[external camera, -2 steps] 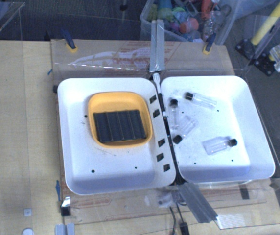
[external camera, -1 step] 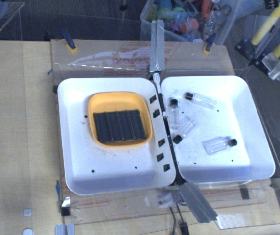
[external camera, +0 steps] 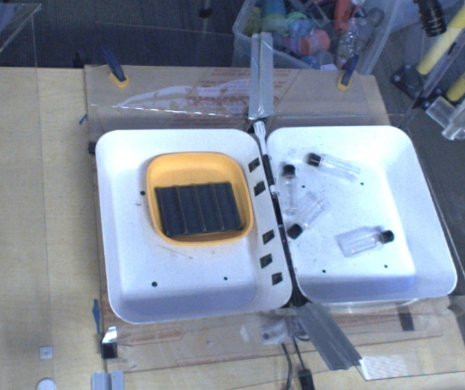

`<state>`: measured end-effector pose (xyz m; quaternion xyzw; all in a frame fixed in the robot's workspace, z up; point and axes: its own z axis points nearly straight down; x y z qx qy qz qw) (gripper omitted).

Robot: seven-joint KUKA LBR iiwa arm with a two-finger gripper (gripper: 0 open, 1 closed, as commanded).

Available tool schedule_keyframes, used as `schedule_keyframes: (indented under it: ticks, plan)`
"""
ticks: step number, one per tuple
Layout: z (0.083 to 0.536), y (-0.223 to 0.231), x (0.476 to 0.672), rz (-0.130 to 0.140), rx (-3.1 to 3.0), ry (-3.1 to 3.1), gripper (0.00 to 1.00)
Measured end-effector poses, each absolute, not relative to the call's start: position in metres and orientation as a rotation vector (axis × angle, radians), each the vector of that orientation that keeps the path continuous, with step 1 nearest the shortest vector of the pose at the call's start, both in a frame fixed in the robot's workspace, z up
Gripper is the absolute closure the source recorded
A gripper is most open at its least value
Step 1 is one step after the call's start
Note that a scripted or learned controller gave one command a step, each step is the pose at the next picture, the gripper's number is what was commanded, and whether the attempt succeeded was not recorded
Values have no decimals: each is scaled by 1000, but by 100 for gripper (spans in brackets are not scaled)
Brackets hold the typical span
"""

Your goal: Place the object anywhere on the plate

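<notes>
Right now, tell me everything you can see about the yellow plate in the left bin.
The yellow plate is a rounded-square dish with a raised rim, plastic by the look of it. It lies flat and upright on the floor of the left bin, toward the bin's far side and roughly centred across it. A dark ribbed rectangular block lies flat inside it, covering most of its base toward the near rim. Nothing else touches it.
</notes>
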<state>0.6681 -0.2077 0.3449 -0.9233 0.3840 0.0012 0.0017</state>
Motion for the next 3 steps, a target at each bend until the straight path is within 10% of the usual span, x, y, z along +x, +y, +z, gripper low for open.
schedule_keyframes:
  ticks: [3]
  plan:
    - [391, -219, 668, -2, -3121, 305, 100]
